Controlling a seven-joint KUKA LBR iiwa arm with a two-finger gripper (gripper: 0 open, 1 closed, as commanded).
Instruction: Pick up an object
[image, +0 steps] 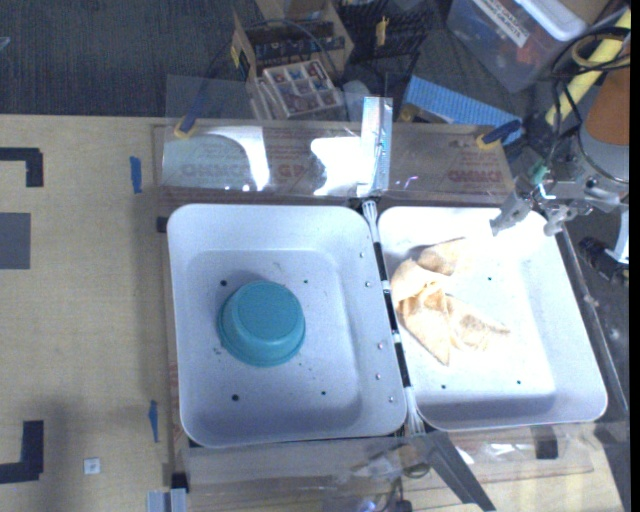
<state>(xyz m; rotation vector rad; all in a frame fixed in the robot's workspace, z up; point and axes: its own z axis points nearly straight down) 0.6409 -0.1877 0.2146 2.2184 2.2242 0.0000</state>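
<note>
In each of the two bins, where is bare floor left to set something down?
Left bin: the teal bowl sits left of centre; bare floor runs right of it and along the near wall. Right bin: the crumpled tan cloth crowds the left half by the divider; the right half and near corner are bare. The gripper hangs over its far edge.
</note>
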